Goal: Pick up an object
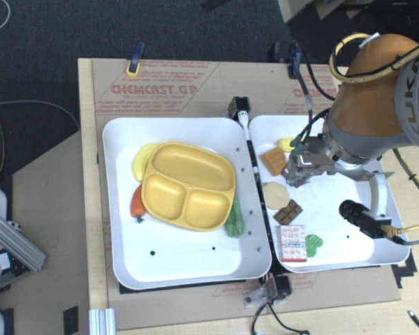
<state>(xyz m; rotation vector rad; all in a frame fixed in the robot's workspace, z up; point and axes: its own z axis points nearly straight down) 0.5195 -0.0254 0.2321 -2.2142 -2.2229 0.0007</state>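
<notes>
**Ana:** Claw hovers low over the right bin, just beside the tan block. Spread or pressed together? Cannot tell, the wrist hides the tips.

**Ben:** Nothing visibly pinched. Below it lie the pale disc, the brown piece, the red-and-white packet and a green bit.

**Ana:** Left bin: the yellow divided tray covers most of a yellow item, an orange-red one and something green. Only edges peek out.

**Ben:** Another yellow scrap is half hidden behind the arm.
</notes>
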